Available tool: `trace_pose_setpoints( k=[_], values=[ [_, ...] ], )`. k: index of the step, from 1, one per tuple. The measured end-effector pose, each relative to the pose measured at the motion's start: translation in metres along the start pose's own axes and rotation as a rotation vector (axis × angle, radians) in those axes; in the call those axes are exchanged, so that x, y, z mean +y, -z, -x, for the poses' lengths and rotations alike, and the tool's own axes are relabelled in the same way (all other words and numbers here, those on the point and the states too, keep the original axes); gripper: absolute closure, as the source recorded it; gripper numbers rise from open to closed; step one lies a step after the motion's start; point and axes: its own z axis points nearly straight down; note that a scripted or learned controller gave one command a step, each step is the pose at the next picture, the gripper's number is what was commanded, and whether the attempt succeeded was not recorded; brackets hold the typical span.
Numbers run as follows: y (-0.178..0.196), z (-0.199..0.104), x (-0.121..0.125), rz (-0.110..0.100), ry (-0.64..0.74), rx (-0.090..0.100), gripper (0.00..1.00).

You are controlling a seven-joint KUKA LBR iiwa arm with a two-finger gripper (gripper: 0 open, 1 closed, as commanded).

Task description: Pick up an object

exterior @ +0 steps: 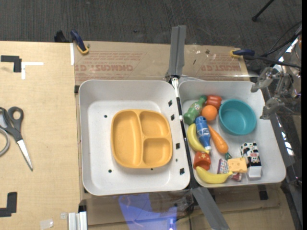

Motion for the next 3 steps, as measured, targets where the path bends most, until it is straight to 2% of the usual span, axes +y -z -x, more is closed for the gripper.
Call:
trace_pose_setpoints(
  k=[1, 2, 3],
  values=[
    [-0.089, -0.038, 0.060, 0.001, 0.135, 0.001, 0.00],
    [-0.184, -0.066, 0.095, 0.001, 0.237, 0.001, 0.00],
    [-0.174, -0.064, 0.096, -0.001, 0.240, -0.003, 1.00]
  ],
)
